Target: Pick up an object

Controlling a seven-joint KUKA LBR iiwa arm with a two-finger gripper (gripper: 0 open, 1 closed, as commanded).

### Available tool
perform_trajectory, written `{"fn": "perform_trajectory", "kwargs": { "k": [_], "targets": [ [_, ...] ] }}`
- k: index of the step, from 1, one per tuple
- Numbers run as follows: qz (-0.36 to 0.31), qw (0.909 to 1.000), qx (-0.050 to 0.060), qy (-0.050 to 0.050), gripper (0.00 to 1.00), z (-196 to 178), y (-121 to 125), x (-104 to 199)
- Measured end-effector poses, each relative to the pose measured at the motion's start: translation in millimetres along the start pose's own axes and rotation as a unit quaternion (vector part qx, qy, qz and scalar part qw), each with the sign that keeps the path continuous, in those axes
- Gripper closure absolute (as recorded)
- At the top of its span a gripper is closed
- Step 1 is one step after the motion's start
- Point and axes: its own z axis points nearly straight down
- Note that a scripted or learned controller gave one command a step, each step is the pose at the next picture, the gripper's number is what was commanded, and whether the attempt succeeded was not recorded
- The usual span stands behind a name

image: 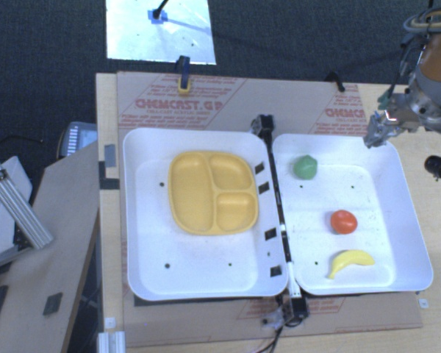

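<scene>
The counter (pixel 110 219) carries two shallow white bins side by side on a printed cardboard sheet (pixel 206 103). The left bin (pixel 143 271) holds a yellow divided plate (pixel 212 193) lying flat near its middle, with three compartments. The right bin (pixel 400 219) holds the three small candidates for picking: a green round fruit (pixel 305 167) near the far left corner, a red tomato-like fruit (pixel 343 222) near the middle, and a yellow banana (pixel 350 262) toward the near edge. All three rest on the bin floor, well apart from one another.

The arm (pixel 435 65) reaches in at the upper right, and its pincer (pixel 377 132) hangs over the far right corner of the right bin, above the rim. Whether the pincer is released or clenched cannot be told at this size and angle; nothing is visible in its grip.

Judged from this, the task is at its start. No object has been lifted, and the approach, descent, grasp and lift all appear left to do. The green fruit lies nearest the pincer.
</scene>
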Motion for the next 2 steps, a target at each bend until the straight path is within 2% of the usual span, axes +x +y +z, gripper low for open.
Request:
{"fn": "perform_trajectory", "kwargs": {
  "k": [2],
  "targets": [
    [-0.002, 1.0, 0.003, 0.002, 1.0, 31, 5, 105]
  ]
}}
